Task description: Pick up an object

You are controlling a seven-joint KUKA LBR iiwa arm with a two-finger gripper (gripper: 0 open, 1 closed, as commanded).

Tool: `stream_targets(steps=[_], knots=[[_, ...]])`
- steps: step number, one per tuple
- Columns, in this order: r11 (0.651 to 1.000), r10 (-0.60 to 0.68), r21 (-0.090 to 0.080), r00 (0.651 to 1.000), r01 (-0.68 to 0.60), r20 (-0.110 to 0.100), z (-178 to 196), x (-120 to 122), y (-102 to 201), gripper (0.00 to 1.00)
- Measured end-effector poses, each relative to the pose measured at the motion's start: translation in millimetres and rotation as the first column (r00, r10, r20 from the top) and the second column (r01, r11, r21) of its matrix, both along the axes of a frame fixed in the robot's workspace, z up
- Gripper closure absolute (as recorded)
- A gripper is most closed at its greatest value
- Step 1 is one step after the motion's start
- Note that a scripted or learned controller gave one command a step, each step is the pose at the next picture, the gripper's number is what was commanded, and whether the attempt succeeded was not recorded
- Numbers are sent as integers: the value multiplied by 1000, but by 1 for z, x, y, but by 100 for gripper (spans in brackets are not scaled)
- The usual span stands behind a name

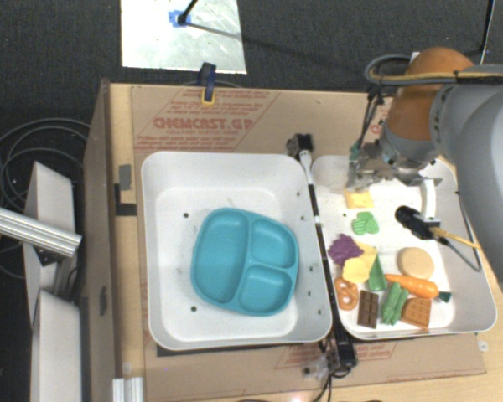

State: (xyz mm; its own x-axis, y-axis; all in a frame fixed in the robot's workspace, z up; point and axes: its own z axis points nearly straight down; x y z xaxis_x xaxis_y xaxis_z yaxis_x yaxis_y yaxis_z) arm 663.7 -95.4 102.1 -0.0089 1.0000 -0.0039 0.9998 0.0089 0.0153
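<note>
My gripper (pixel 362 174) hangs low over the far left part of the right bin (pixel 474 308). A yellow cheese block (pixel 359 198) lies just in front of and below it, very close, and I cannot tell whether they touch. Nearer the front of the bin lie a green leafy piece (pixel 365 223), purple grapes (pixel 344 247), a yellow wedge (pixel 360 266), a pretzel (pixel 346 292), a brown chocolate bar (pixel 368 307), a green pod (pixel 392 302), an orange carrot (pixel 412 285), a round tan bun (pixel 417 263) and a waffle (pixel 417 311).
The left bin (pixel 163 182) holds a blue divided plate (pixel 245 260). A black divider rail (pixel 313 216) runs between the two bins. The grey arm (pixel 478 132) covers the right bin's far right corner. The toys crowd the right bin's front half.
</note>
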Motion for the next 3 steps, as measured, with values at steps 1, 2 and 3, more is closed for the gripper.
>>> stream_targets(steps=[1,2,3], knots=[[1000,-1,0,1000,1,-4,-2,-2,0,0],[1000,-7,3,1000,7,-14,-18,-10,1,0],[1000,-3,2,1000,3,0,0,-6,2,100]])
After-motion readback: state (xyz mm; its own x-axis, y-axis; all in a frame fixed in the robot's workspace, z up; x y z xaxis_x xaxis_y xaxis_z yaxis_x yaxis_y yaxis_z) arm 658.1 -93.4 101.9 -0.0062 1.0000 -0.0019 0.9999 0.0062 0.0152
